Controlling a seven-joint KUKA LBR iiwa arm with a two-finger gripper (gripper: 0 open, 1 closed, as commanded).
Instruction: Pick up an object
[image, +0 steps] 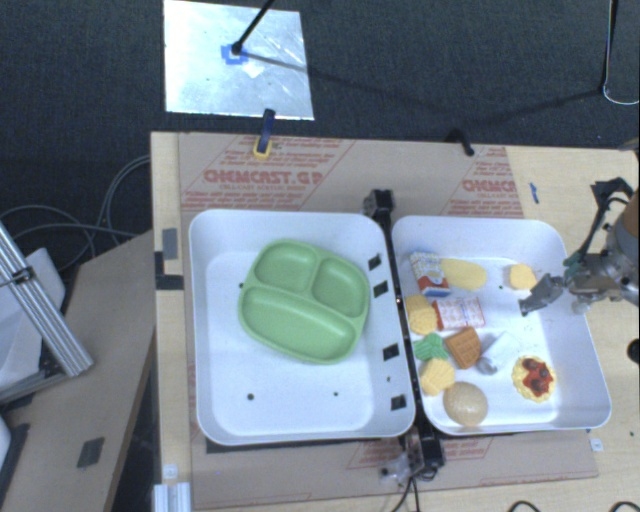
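Here the gripper (545, 295) hangs at right of frame over bare floor of the right bin (575, 345), by its edge, fingers' spread indiscernible.

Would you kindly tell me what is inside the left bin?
The left bin holds one green divided plate, its three compartments bare. Whatever lies beneath the plate is covered.

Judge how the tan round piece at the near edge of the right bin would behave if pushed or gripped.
The tan piece looks domed and smooth, so it would probably roll or skid when nudged. It lies against a yellow piece and near the bin wall, which could check it. Its curve may let fingers slip off; it is likely light toy food.
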